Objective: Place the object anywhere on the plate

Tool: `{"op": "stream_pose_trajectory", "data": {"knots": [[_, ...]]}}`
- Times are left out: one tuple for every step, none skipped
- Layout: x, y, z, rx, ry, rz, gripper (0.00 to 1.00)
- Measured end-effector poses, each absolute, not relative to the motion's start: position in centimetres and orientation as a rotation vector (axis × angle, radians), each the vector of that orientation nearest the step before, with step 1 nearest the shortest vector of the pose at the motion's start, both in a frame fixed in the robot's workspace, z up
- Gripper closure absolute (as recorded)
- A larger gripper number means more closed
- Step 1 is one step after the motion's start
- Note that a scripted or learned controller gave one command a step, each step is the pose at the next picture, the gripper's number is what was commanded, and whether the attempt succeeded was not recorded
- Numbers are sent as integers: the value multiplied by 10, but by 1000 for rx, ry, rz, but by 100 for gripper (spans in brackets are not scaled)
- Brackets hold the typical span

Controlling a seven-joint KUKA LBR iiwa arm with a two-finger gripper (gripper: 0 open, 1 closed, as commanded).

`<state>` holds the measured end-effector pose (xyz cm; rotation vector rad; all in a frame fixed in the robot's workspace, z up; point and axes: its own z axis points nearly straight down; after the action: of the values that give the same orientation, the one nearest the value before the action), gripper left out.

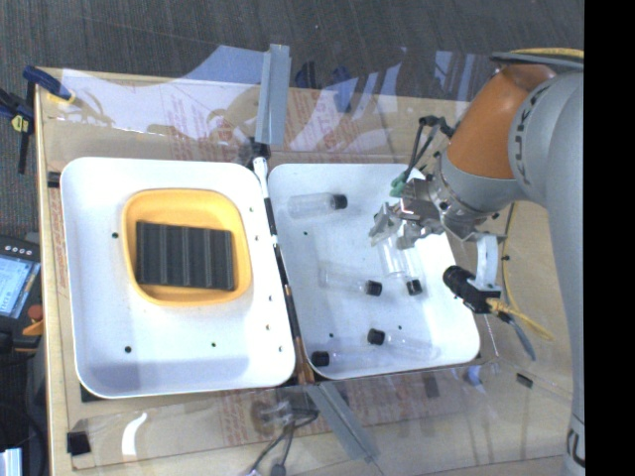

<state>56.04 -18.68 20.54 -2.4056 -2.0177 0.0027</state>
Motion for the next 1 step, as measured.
{"op": "stream_pose_trajectory", "data": {"knots": [[585, -152, 212, -2322, -2115, 0, 100]]}}
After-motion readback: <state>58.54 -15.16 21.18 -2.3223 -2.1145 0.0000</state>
